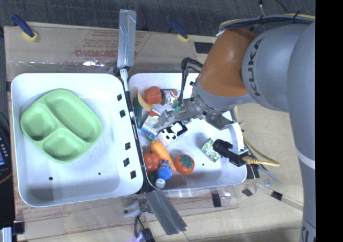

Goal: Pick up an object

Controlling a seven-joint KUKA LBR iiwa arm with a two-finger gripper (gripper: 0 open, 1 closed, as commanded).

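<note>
The two-finger gripper (172, 113), its state undeterminable, was positioned above the right bin's clutter; the small, smooth, rounded red plastic tomato (185, 164) was judged light, best grasped across its middle.

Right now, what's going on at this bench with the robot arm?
The grey and orange arm reaches in from the right and hangs its pincer low over the right bin, above a heap of small things: a carrot, a tomato, a black and white patterned piece. I can't see anything held between its fingers. The left bin holds a green divided plate, untouched.
</note>
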